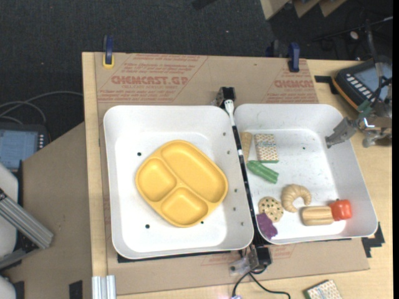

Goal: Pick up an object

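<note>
The right bin [349, 167] holds several small items. A patterned card-like box [266, 147] lies near its left wall, with a green pepper-like piece [262, 170] just below it. Nearer the front are a tan croissant [295, 195], a speckled cookie [270, 207], a purple scrap [267, 225] and a tan roll [317, 215] touching a red piece [341, 210]. My gripper [341, 134] hangs over the right bin's far right rim, apart from all of these items. Nothing shows held in it.
The left bin [118, 167] carries a yellow divided plate [181, 182]. Both bins rest on a brown board [156, 80] clamped at the back. A dark device [358, 85] sits on the bench at the far right, close to the arm.
</note>
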Robot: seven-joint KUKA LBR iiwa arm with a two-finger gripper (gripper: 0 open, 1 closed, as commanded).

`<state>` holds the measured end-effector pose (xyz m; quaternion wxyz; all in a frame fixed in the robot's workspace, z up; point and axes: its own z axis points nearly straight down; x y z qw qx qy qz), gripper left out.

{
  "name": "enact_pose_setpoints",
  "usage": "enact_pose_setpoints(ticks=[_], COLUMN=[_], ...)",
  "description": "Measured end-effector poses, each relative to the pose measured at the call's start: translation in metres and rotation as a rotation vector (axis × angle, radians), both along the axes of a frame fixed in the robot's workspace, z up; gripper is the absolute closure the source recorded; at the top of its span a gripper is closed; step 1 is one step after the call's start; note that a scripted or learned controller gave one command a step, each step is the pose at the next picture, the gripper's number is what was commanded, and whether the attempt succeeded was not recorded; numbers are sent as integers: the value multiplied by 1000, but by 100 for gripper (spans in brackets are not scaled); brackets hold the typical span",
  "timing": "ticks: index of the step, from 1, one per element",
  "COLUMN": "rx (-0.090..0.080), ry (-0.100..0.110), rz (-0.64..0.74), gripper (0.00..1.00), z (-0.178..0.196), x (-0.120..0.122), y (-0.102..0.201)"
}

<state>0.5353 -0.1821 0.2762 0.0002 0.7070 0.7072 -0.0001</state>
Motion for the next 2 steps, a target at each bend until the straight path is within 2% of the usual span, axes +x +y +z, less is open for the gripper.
enact_pose_setpoints(ticks=[1, 2], rx=[6, 2], ry=[16, 2], rz=[-2, 4], gripper=[0, 0], z=[-126, -196], x=[-51, 1], y=[11, 39])
